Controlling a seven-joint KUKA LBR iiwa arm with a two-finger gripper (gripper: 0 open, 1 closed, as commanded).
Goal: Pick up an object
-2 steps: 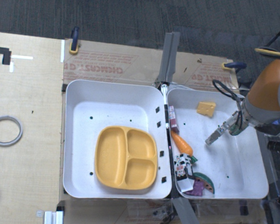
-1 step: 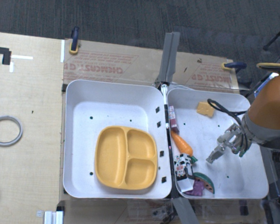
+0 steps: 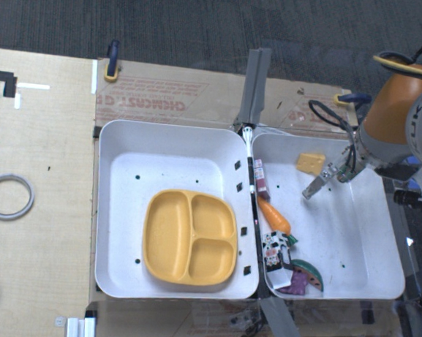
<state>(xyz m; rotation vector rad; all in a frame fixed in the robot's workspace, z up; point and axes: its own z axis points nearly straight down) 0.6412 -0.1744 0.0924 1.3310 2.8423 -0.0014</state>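
In the right bin (image 3: 377,281), toward its far side, the gripper (image 3: 316,186) hangs low over the white floor, slanting down and to the left from the grey arm (image 3: 420,124) with its orange band (image 3: 392,106). Whether the jaws are spread or pressed together cannot be told from this angle, and nothing is seen between them. Just beyond the gripper, a little to its left, lies a yellow block (image 3: 310,163) that looks like a wedge of cheese; it sits apart from the gripper tip. Along the left wall of the same bin lie a slim dark-and-pink tube (image 3: 259,177), then an orange toy carrot (image 3: 275,216), then a small black-and-white printed item (image 3: 274,247), and at the near left corner a watermelon-slice toy (image 3: 307,274) beside a purple piece (image 3: 296,284). The left bin (image 3: 111,214) holds a yellow divided plate (image 3: 190,237) with three compartments, lying flat near its centre. On the surface (image 3: 44,149) to the left rests a grey tape roll (image 3: 6,196).
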